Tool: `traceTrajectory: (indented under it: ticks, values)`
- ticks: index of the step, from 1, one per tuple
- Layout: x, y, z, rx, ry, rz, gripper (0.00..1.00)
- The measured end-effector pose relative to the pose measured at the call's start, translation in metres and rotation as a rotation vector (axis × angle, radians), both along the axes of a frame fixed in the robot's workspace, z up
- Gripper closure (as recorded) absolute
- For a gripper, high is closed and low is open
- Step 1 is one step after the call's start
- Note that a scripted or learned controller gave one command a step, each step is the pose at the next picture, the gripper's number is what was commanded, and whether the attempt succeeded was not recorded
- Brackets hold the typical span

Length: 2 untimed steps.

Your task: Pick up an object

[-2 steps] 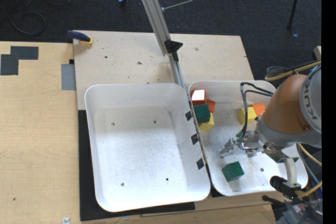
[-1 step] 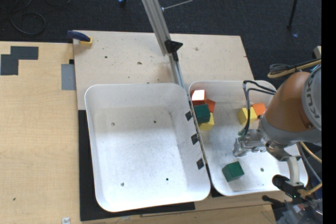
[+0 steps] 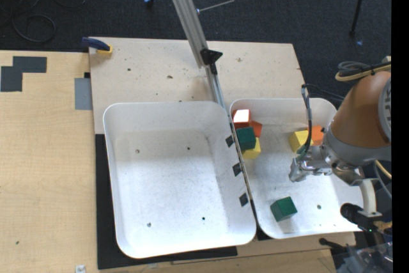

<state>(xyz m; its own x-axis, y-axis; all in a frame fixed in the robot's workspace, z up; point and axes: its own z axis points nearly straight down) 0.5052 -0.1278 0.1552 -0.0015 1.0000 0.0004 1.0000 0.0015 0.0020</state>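
My gripper (image 3: 298,173) hangs low inside the right bin (image 3: 271,113), near its middle right, with bare bin floor under its tip. A yellow block (image 3: 298,140) with an orange block (image 3: 316,135) behind it lies just beyond the gripper. A green cube (image 3: 283,208) rests on the bin floor nearer the front, a little left of the gripper. Against the bin's left wall sits a cluster: an orange block (image 3: 242,116) with a bright top, a dark green block (image 3: 245,136) and a yellow block (image 3: 252,149).
The left bin (image 3: 128,118) lies beside the right one, its floor speckled. A slanted aluminium rail (image 3: 186,6) with a black clamp rises behind the divider between the bins. A blue and yellow clamp (image 3: 96,45) sits at the bench's far left corner.
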Motion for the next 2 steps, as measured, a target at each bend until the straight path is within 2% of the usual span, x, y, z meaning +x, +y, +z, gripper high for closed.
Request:
traceTrajectory:
  ticks: [1,2]
  values:
    - [0.005,-0.001,0.062,-0.001,-0.002,0.0,1.0]
    - [-0.003,-0.005,0.117,-0.001,-0.002,0.0,1.0]
